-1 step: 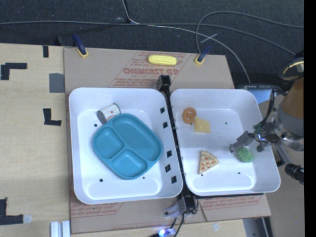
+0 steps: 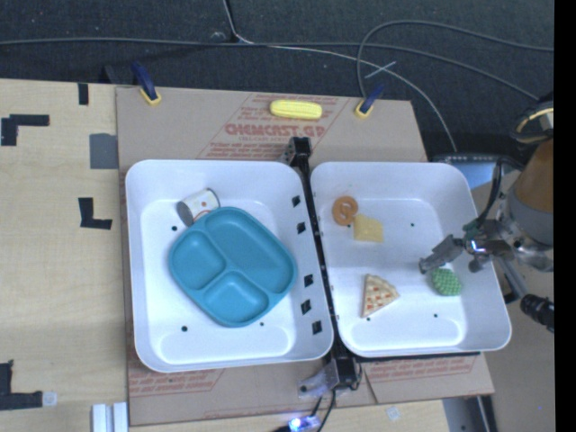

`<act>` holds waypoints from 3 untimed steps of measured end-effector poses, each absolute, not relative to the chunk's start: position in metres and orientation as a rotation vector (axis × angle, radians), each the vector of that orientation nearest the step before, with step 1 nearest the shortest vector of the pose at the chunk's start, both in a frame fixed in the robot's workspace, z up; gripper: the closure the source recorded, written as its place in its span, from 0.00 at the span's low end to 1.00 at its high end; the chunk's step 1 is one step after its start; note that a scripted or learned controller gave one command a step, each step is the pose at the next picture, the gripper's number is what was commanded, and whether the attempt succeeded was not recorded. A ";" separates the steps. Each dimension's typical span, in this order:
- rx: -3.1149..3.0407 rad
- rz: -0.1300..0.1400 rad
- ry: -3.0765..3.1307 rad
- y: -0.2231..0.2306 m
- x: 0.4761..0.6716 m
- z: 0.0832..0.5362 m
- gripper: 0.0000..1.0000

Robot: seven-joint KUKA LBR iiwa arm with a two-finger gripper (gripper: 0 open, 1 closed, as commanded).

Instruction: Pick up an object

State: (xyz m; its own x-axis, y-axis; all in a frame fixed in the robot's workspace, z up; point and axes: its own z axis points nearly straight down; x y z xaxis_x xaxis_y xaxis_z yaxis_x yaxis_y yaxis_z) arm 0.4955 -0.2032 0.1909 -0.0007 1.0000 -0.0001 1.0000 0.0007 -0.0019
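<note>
Green object [image 2: 446, 283] lies just beside the tool [image 2: 441, 257] in right bin [image 2: 486, 331].

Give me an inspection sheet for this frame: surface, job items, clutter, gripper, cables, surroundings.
Surface: cardboard sheet on the bench, clipped at its far edge, bearing the left bin and the right bin side by side.
Job's things: right bin holds a donut, a pale yellow slice, a pizza slice and a green object; left bin holds a blue divided plate and a small cup on its side.
Clutter: yellow object on the cardboard beyond the bins.
Grippers: gripper over the right bin, just above the green object; nothing seen between its fingers.
Cables: several cross the dark mat behind the bench.
Surroundings: black tape marks on the bench's left.
</note>
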 end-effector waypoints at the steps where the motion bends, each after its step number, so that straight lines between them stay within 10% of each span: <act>1: -2.218 0.004 -2.221 -0.206 0.504 0.135 0.00; 2: -2.230 0.001 -2.229 -0.208 0.507 0.087 0.00; 3: -2.242 -0.003 -2.238 -0.212 0.510 0.103 1.00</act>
